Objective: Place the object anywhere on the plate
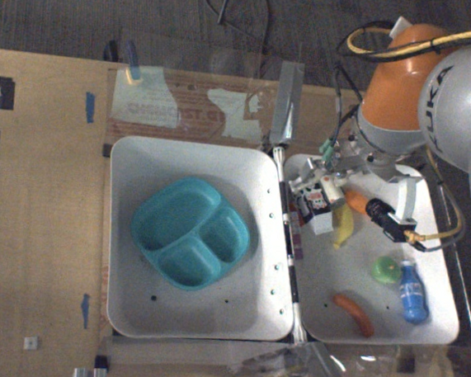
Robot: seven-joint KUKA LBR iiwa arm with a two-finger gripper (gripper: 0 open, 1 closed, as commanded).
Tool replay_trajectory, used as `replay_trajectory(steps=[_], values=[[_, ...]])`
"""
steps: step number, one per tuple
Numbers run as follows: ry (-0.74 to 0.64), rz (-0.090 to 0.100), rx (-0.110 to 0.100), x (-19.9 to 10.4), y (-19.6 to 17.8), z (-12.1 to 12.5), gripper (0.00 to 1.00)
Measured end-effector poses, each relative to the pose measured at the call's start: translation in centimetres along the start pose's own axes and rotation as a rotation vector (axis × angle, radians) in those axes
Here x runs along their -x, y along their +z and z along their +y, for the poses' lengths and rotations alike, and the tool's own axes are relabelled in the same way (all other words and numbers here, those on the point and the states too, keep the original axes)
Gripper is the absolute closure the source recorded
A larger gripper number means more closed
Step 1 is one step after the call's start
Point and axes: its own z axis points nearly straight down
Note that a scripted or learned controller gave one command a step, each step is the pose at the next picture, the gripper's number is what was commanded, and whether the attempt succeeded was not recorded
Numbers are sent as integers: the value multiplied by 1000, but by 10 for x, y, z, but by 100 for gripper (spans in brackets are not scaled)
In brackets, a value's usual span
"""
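A teal plate (190,232) with three compartments lies tilted in the left white bin (125,297). My gripper (317,206) hangs low over the upper left corner of the right bin (442,324), close to the wall between the two bins. A yellow banana (344,227) lies just to its right, and an orange carrot-like piece (355,200) pokes out beside the wrist. Whether either one touches the gripper is hidden by the wrist body.
In the right bin lie a green round object (386,269), a blue bottle (413,293) and an orange sausage-shaped piece (354,313). A black cable plug (388,220) juts from the wrist. The arm (428,78) covers the bin's far right corner.
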Motion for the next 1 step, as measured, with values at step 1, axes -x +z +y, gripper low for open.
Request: replay_trajectory(steps=[1], values=[[119,-15,1,-106,28,-2,0]])
